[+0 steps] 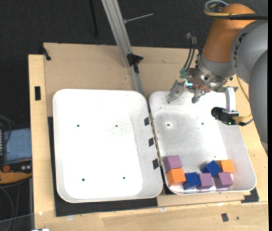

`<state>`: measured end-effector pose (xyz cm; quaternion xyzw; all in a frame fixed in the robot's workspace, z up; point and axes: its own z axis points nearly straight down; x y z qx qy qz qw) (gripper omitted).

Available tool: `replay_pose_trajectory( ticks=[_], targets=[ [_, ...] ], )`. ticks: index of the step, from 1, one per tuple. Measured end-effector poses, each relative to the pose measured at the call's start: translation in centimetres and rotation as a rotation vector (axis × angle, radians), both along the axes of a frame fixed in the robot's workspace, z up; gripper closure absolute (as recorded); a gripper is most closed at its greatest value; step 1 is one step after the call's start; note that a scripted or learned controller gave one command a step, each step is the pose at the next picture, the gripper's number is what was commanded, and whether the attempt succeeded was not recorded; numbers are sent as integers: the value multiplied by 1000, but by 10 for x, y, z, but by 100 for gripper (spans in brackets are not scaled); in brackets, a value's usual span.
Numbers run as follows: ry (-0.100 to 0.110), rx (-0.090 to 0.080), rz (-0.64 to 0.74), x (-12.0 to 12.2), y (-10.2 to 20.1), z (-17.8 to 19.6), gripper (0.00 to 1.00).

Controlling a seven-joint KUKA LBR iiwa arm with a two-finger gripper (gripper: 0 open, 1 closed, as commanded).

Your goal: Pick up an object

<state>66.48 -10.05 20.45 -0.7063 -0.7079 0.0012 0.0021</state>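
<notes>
1. The arm (232, 32) is reaching in from the right, its orange band showing above the wrist, and it is hanging over the far end of the right bin (237, 143).
2. The gripper (185, 95) is sitting just above that bin's far rim, fingers spread apart and pinching nothing.
3. Down at the near end of the same bin, the blocks are lying bunched together, well apart from the gripper.
4. On the left of the bunch, a purple block (173, 162) is touching an orange block (176, 176) just nearer.
5. A blue block (191, 180) and another purple one (205, 180) are sitting along the near wall.
6. Further right, a second blue block (212, 168), a small orange block (227, 165) and a third purple block (223, 179) are crowding the corner.
7. The left bin (102, 143) is lying beside it, the two rims almost touching.
8. A metal pole (119, 28) is slanting across the far side of the bench (37, 129).
</notes>
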Motion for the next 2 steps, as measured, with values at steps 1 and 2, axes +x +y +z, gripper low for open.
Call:
replay_pose_trajectory(
  ticks=[1,2],
  targets=[
    [-5,-2,2,1,0,3,0],
    [0,-3,3,-3,5,-56,0]
  ],
)
